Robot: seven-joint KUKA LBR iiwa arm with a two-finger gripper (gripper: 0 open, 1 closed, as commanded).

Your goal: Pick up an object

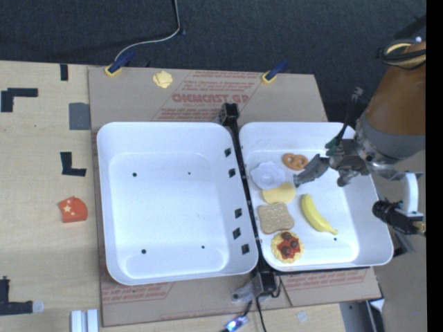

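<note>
So from the overhead camera view, the arm (398, 95) comes in from the right side, big grey body with the orange band up top, hanging over the right edge of the right bin (360, 251). The wrist is bent toward the bin's middle, and the gripper (324, 171) sits low over the upper half of that bin. Its two dark fingers are spread apart: one finger (309, 171) sticks out to the left, toward the food items, the other (346, 178) points down nearer the wrist. There's nothing between them, just white bin floor, so the gripper is open and not carrying anything.

All the pickable stuff is in the right bin, bunched along its left half. There's a pretzel (294, 161) near the top, just left of the outstretched finger. Below it is a clear roundish lid-looking thing (266, 176), and touching that is a pale yellow block (278, 194), cheese maybe. The tip of the outstretched finger is right beside that block's upper right corner. A banana (315, 214) lies slanted under the gripper, a slice of toast (275, 217) is to its left, and a little fruit tart (287, 246) sits at the near edge.

The left bin (114, 185) is next door. Out on the bench there's a red piece (73, 209) at left and a small yellow bit (163, 79) up top.
</note>
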